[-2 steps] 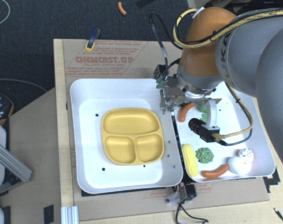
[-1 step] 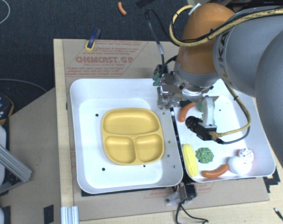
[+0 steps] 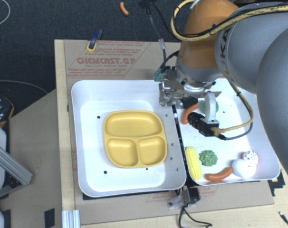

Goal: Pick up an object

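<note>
My gripper hangs under the orange wrist band, over the near-left part of the right bin, close to the divider between the two bins. An orange carrot-like piece lies right beneath it, partly hidden by the gripper body. Nearer the front of the same bin are a yellow corn cob, a green broccoli piece, an orange-red sausage and a white egg-shaped toy.
The left bin holds a yellow divided plate. The grey arm covers the right bin's far and right side. A cable loops from the wrist over that bin. A brown board lies behind the bins.
</note>
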Available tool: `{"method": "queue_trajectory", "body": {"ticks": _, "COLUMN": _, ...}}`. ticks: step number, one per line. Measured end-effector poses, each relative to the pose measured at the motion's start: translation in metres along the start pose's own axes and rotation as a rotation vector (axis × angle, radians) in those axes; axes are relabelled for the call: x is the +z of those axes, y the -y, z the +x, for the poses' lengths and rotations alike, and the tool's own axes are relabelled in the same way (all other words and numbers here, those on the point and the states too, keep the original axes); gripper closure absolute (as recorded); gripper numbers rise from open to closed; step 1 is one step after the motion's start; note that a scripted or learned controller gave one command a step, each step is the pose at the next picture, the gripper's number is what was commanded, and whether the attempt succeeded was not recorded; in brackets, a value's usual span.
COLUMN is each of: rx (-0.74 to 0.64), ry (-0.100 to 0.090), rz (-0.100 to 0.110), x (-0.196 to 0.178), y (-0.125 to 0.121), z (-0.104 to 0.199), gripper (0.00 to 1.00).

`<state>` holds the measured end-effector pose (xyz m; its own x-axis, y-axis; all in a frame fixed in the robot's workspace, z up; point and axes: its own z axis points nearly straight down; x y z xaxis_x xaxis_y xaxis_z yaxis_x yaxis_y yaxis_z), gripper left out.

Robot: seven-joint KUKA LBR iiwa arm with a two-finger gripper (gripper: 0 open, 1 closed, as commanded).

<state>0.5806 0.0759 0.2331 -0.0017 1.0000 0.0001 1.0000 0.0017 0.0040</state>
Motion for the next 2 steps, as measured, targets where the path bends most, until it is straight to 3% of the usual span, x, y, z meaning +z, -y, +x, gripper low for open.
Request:
{"method": "queue_trajectory", "body": {"ticks": 1, "rx": 0.004, "ry": 0.000, "rz": 0.009, "x": 0.011, "y": 0.008, "z": -0.015, "gripper": 1.00}}
{"method": "queue_trajectory", "body": {"ticks": 2, "rx": 0.000, "ry": 0.000, "rz": 0.000, "x": -0.002, "y": 0.002, "z": -0.004, "gripper": 1.00}}
